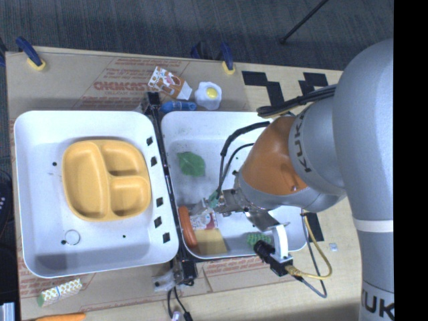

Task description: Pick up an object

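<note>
The gripper [215, 209] is lowered into the front part of the right-hand white bin [175, 127]; it is hidden in part by the wrist above it, and whether it is wide or narrow cannot be told. Just beneath and beside it lies a small crumpled packet [202, 219] with red and white print, which may be touching the gripper, though contact cannot be confirmed. To the packet's left, along the bin's inner wall, lies an orange carrot-like piece [186, 227]. Directly in front of the packet rests a pale yellow block [209, 242] resembling a cheese wedge. Farther right, near the bin's front wall, a small green textured item [257, 239] is partly covered by the arm's cabling. Toward the bin's rear lies a green leaf-shaped object [191, 164], well apart from the gripper.

The grey arm [348, 146] with its orange band [271, 162] enters from the right and covers much of the right-hand bin.

The left-hand white bin [33, 199] holds a yellow divided tray [107, 178] with three compartments, lying flat near the middle.

On the bench [100, 79] behind the bins lie a small printed carton [163, 81], a blue item [177, 105] and a white-and-yellow object resembling a fried egg [208, 93]. A wrapped packet [60, 291] lies on the bench at the front left.
</note>
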`<state>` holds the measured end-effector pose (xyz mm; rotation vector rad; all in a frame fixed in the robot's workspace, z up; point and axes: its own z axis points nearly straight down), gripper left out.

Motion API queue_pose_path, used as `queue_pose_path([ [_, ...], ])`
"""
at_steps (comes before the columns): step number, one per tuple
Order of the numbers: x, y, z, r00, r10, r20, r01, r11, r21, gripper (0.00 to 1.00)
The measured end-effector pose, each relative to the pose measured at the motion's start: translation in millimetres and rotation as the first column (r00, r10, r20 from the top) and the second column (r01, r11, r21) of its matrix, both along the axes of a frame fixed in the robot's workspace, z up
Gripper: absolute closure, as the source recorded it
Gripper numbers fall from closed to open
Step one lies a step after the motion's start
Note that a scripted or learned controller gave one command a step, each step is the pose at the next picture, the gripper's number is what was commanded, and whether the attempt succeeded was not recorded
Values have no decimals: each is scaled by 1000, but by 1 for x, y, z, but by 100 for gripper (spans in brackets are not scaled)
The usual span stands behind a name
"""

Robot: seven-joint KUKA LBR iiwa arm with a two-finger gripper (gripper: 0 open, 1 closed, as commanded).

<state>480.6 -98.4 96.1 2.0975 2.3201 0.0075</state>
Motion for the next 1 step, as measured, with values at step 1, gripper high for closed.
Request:
queue_pose_path([
  [1,-1,1,-1,1000,2,-3,-2,1000,2,0],
])
